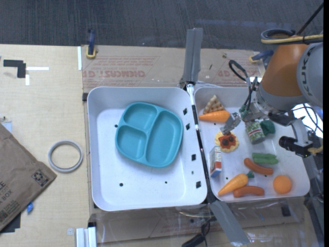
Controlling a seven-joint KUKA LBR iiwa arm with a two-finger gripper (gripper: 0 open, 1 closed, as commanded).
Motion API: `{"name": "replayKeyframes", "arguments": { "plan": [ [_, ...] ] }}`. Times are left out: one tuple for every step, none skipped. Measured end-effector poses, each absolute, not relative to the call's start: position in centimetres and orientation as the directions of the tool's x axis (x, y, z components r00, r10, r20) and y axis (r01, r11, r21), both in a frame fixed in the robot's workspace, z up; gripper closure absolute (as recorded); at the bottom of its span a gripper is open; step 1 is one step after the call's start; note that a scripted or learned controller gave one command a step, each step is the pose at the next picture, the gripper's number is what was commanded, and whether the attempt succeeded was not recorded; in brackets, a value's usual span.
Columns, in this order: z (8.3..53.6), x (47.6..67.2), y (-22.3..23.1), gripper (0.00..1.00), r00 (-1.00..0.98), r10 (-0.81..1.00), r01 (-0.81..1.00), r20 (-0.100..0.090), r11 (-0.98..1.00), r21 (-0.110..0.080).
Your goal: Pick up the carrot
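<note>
Two orange carrots lie in the right bin. One carrot rests near the bin's back left, just under a pizza slice. The other carrot, with a green top, lies near the front edge beside a red sausage. My gripper hangs low over the right bin, just right of and below the back carrot, above a small round yellow-and-red toy. Nothing is visibly held in it.
The left bin holds a teal divided plate. The right bin also has a can, a green block, a green pod, another sausage, an orange and a small carton. A tape ring lies on the bench at left.
</note>
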State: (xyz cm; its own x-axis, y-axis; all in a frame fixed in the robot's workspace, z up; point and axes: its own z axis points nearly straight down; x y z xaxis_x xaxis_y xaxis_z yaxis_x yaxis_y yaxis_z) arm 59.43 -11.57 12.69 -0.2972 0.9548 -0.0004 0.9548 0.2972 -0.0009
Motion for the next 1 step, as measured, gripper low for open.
{"name": "replayKeyframes", "arguments": {
  "plan": [
    [26.57,61.40,-14.37,0.00,-0.387,0.922,0.922,-0.002,0.387,0.001]
  ]
}}
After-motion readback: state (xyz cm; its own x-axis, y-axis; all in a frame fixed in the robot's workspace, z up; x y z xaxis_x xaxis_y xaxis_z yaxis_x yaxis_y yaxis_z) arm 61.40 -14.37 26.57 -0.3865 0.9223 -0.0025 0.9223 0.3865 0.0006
